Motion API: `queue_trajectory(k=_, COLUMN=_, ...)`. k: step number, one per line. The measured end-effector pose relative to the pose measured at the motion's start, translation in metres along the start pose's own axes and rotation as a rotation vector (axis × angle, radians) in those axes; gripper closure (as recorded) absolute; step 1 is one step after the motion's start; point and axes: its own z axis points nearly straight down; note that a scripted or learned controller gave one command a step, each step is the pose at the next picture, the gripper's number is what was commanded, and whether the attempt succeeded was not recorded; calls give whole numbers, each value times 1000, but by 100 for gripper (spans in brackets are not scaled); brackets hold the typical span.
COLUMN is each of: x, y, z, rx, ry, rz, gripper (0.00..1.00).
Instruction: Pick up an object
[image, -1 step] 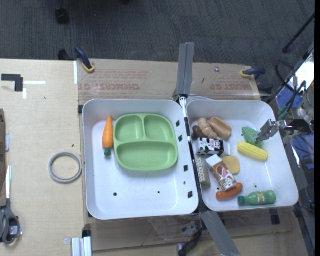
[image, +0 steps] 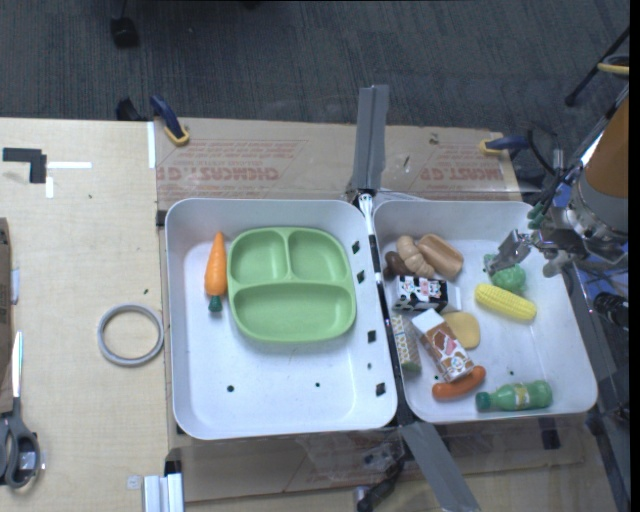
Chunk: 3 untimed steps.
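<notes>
Two shallow white plastic bins sit side by side on the pale wooden table (image: 80, 250). The left bin (image: 200, 390) carries a green three-compartment plastic plate (image: 292, 283), and an orange toy carrot (image: 215, 268) lies just beside the plate's left rim.

The right bin (image: 570, 395) is crowded. Near its upper left lie two tan toy bread rolls (image: 430, 255), touching each other, with a small black-and-white patterned carton (image: 420, 292) just below them. Farther down come a brown-and-white snack packet (image: 445, 345), a yellow-tan rounded toy (image: 462, 328) just beside it, a red toy sausage (image: 458, 385) and a green toy bottle lying on its side (image: 515, 397) near the bin's lower wall. A yellow toy corn cob (image: 505, 302) lies toward the right, tilted, and a small green leafy toy (image: 508, 277) sits just above it.

The end effector (image: 528, 250) reaches in over the right bin's upper right corner, directly above and beside the green leafy toy, with the corn cob just below; whether it touches either cannot be told. How far it is parted cannot be told either, and nothing is seen between them.

Outside the bins, a grey tape ring (image: 130, 333) lies on the table, well apart to the left.
</notes>
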Motion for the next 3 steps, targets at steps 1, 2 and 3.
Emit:
queue_trajectory(k=1, x=0, y=7, z=123, rx=-2, ry=0, rz=-78, gripper=0)
queue_trajectory(k=2, x=-2, y=7, z=115, rx=-2, ry=0, rz=-74, gripper=100)
queue_trajectory(k=3, x=-2, y=7, z=114, rx=-2, ry=-1, rz=-75, gripper=0)
